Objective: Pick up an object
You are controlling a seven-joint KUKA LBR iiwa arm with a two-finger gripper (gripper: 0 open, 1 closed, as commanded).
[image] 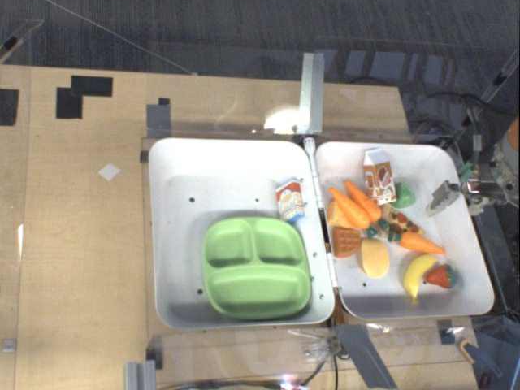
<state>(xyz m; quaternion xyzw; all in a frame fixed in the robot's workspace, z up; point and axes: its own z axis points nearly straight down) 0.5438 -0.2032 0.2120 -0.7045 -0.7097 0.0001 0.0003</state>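
Note:
The right bin (467, 242) holds a heap of toy food. A brown-and-white milk carton (379, 175) stands at its back, with a green piece (404, 194) beside it. Two orange carrots (355, 201) lie left of centre, above a waffle (345, 240) and a pale yellow piece (374, 258). Another carrot (422, 242), a banana (416, 273) and a strawberry (439, 276) lie toward the front right. My gripper (448, 195) hangs at the bin's right rim, to the right of the green piece and apart from all the food.
The left bin (175, 218) holds a green divided plate (256, 268) and a small red-and-white carton (290, 200) near the shared wall. A metal post (312, 88) rises behind the bins. Cables and the arm's body crowd the right edge.

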